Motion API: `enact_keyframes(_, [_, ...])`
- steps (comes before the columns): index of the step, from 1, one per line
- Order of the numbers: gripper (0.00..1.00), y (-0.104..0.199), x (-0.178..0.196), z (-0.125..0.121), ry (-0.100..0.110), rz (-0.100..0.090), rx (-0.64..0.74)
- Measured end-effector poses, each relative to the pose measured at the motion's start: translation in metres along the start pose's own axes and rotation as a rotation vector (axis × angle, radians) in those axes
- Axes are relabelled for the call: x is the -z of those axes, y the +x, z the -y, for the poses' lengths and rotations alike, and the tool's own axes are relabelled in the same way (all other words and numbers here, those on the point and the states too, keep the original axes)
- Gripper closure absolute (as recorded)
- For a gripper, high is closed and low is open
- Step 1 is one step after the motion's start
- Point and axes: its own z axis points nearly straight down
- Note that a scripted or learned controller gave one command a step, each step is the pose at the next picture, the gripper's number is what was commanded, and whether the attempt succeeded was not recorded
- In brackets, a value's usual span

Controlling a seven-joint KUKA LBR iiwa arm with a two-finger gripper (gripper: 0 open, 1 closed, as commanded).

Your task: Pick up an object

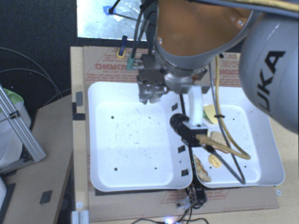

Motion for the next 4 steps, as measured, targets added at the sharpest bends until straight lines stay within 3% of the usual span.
enact_keyframes(1, [1.0,0.008,-0.195,-0.032,0.018,0.009,-0.01])
enact_keyframes(2, [1.0,0.006,-0.32,-0.132,0.002,0.003,-0.01])
enact_keyframes(3, [1.0,0.007,-0.166,-0.054,-0.003,-0.003,-0.004])
enact_keyframes(4, [1.0,0.01,-0.206,0.004,0.01,0.003,-0.006])
